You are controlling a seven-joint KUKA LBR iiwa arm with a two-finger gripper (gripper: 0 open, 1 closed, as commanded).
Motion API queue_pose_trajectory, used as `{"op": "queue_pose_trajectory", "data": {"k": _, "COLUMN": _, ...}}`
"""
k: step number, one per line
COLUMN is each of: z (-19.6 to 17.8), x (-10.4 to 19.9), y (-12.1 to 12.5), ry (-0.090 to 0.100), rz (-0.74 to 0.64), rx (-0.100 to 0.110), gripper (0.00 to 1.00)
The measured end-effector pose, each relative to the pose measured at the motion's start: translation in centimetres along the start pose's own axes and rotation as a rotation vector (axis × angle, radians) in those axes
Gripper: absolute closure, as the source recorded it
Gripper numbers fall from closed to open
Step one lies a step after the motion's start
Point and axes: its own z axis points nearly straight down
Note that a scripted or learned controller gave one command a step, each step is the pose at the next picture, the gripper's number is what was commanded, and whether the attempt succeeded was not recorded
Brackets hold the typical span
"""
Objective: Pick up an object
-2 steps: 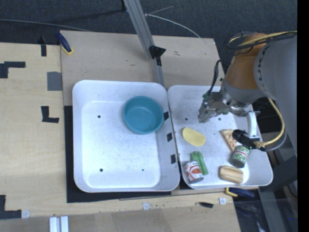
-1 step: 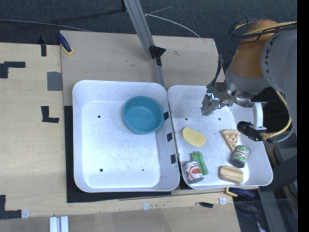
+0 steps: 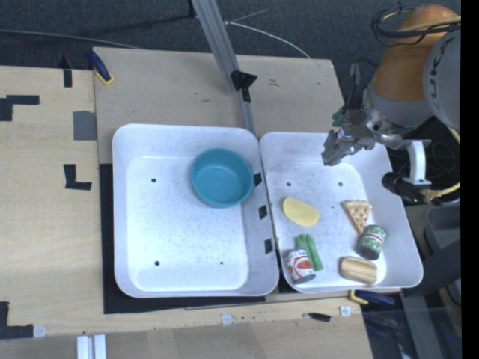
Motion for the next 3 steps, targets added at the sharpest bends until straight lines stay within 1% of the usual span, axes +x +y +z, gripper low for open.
{"op": "queue_pose_trajectory", "data": {"k": 1, "z": 1.2, "x": 5.3, "y": -0.5, "ry": 0.001, "rz": -0.004, "rx": 0.006, "gripper": 1.00}}
{"op": "queue_pose_trajectory", "data": {"k": 2, "z": 0.3, "x": 11.1, "y": -1.8, "ry": 0.003, "rz": -0.006, "rx": 0.006, "gripper": 1.00}}
{"op": "queue_pose_trajectory", "data": {"k": 3, "z": 1.6, "x": 16.4, "y": -3.6, "ry": 0.002, "rz": -0.005, "rx": 0.008, "gripper": 1.00}}
